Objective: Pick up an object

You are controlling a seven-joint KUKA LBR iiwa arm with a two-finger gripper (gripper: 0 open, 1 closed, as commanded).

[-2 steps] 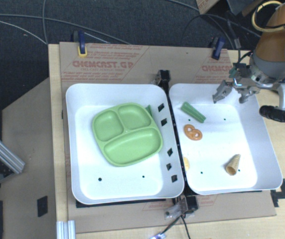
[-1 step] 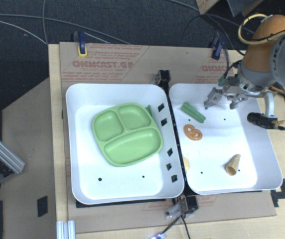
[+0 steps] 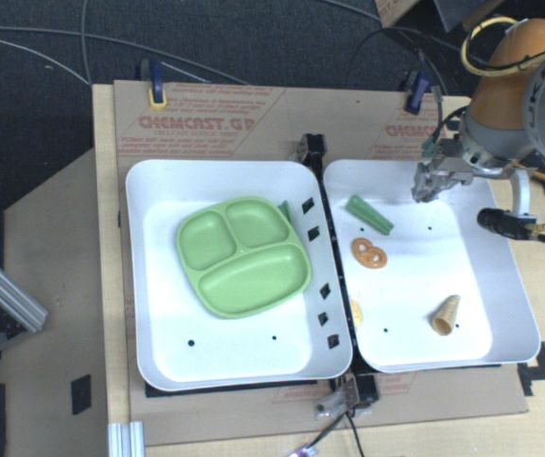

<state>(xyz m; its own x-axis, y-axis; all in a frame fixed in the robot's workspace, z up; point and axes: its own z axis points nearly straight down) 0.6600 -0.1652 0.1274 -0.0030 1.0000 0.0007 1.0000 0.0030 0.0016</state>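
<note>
In the camera view, two shallow white bins are being borne side by side on a brown bench (image 3: pixel 225 112). The left bin (image 3: pixel 158 255) is being occupied by a green divided plate (image 3: pixel 244 255), which is lying flat near the bin's middle, slightly turned.

In the right bin (image 3: pixel 492 284), three small things are being held well apart from one another. A green block (image 3: pixel 369 213) is lying aslant near the bin's upper left part. Just below it, a small orange pretzel-shaped piece (image 3: pixel 369 253) is resting on the bin floor. Towards the lower right, a tan cone (image 3: pixel 445 314) is lying on its side.

The grey arm with its orange band (image 3: pixel 520 65) is being reached in from the right, over the upper right corner of the right bin. The gripper (image 3: pixel 428 188) is being hung over the bin's upper part, to the right of the green block and apart from it. Nothing is being seen between its fingers; whether the jaws are released or clenched cannot be told at this slant.

Two clamps, one blue and yellow (image 3: pixel 157 82) and one blue (image 3: pixel 415 89), are being seen at the bench's far edge.
</note>
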